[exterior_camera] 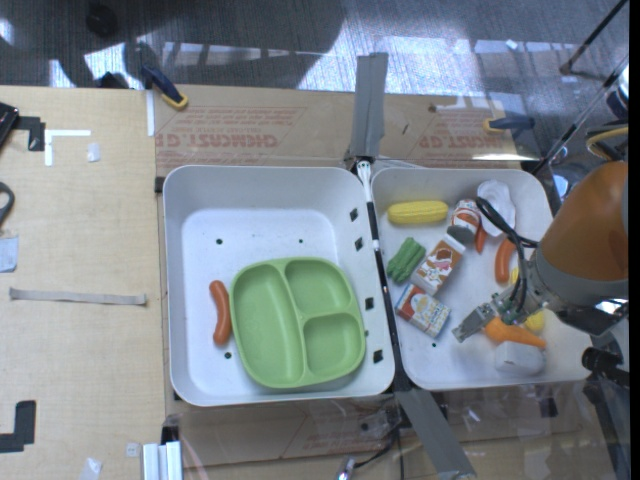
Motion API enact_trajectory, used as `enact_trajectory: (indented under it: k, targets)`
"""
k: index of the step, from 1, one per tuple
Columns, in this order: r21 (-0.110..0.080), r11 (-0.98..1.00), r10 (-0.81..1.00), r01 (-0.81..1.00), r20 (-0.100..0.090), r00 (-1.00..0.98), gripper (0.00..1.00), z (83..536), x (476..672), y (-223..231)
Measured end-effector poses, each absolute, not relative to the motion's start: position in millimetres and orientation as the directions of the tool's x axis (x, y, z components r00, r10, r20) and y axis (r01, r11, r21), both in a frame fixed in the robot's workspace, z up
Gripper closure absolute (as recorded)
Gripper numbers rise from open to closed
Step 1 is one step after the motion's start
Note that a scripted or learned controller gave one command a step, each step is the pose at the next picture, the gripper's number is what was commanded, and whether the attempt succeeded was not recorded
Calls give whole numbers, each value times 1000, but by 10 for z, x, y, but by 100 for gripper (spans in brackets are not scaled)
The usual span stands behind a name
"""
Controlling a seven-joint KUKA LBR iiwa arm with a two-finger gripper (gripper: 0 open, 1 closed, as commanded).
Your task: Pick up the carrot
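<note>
The carrot [517, 334], a short orange piece, lies in the right bin [440, 368] near its front right corner. It rests partly on a white object [522, 359]. My gripper [478, 321] hangs low over the bin, just left of the carrot and touching or nearly touching its left end. The arm's orange band [592, 230] and grey wrist cover the bin's right side and hide the space behind the carrot. Nothing can be seen held in the gripper.
The right bin also holds a yellow corn cob [418, 211], a green vegetable [405, 260], two small cartons [438, 266] [424, 311], a small bottle [464, 221], a white cloth-like item [497, 201] and an orange-red sausage [503, 261]. In the left bin [190, 368] are a green divided plate [298, 320] and a sausage [219, 311].
</note>
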State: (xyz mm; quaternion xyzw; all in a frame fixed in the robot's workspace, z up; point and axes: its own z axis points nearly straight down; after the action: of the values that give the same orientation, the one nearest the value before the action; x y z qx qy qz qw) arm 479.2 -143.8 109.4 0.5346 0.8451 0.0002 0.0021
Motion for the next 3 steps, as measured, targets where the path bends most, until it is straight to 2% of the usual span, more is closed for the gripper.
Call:
enact_trajectory:
  k: [1,2,3]
  targets:
    - [5,433,901,901,-5,-433,100,1184,4815,-1431]
    - [2,373,928,928,-2,-373,100,1922,5401,-745]
    - [2,372,928,928,-3,-372,0,1921,5400,-747]
